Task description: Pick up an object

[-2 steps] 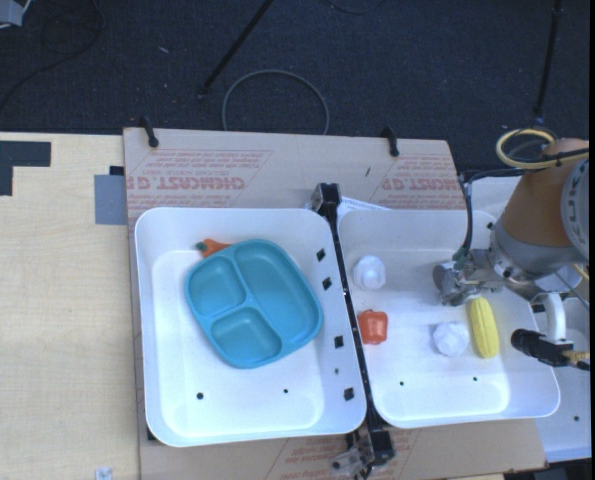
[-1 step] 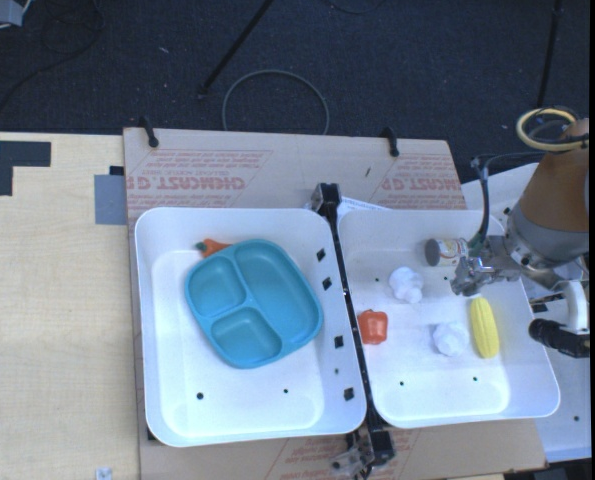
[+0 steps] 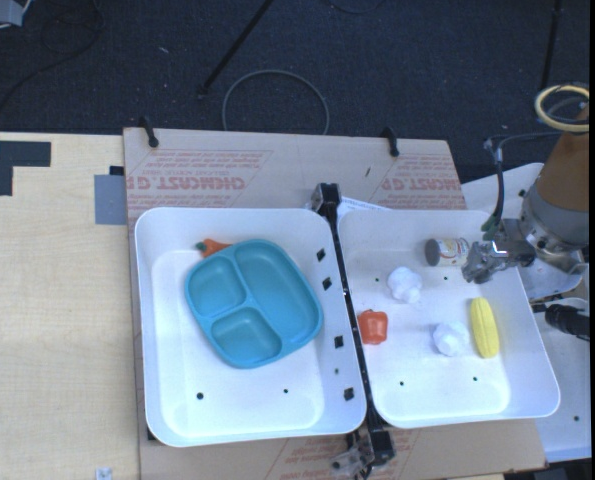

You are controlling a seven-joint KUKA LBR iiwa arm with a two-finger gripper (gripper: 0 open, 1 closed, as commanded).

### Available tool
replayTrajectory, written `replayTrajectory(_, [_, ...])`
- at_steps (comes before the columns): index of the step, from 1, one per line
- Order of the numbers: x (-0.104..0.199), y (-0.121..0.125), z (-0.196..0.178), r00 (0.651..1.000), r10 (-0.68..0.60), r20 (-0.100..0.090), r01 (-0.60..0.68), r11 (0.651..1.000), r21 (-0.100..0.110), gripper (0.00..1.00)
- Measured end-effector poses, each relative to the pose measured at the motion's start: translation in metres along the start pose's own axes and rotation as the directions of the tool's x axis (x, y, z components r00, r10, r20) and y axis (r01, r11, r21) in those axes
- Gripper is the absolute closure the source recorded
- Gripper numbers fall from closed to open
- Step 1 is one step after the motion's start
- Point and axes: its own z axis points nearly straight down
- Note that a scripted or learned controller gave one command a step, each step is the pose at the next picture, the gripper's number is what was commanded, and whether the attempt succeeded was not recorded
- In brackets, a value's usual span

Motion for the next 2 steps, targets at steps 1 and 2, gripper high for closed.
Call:
replayTrajectory(1, [-0.001, 0.001, -0.027, 1.000, 0.000, 0.000, 0.000, 1.000, 0.001, 1.00])
replayTrajectory(2, [0.051, 0.002, -0.038, 1.000, -0.003, -0.004, 0.003, 1.000, 0.004, 1.00])
